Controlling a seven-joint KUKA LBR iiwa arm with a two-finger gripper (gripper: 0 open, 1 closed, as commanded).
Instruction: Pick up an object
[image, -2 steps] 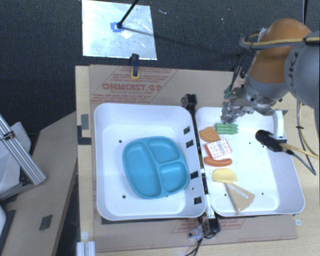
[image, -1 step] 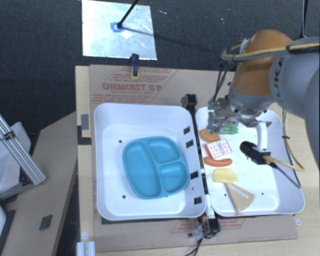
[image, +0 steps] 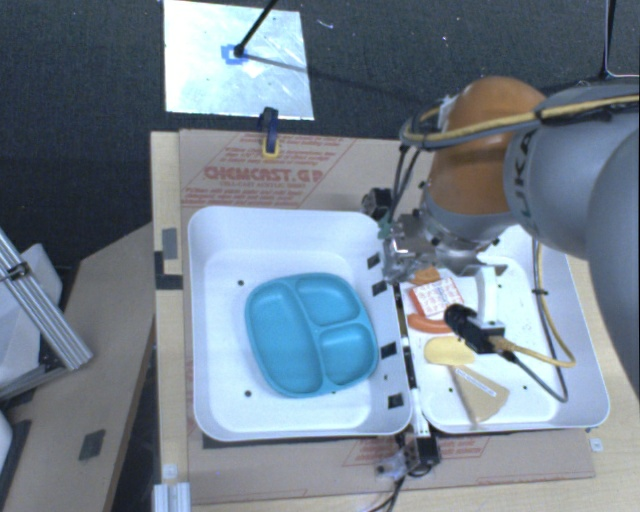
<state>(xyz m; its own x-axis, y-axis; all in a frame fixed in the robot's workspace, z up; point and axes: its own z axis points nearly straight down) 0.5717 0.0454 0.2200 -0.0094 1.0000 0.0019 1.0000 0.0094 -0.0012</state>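
Camera view: the claw (image: 432, 268) dips into the right bin (image: 560, 400), over the small items (image: 450, 320) near its 9 o'clock wall; finger state, cannot tell.

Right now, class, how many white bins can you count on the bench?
2. The left bin holds a blue divided plate; the right bin lies beside it under the arm, holding small food-like items. The arm may hide more.
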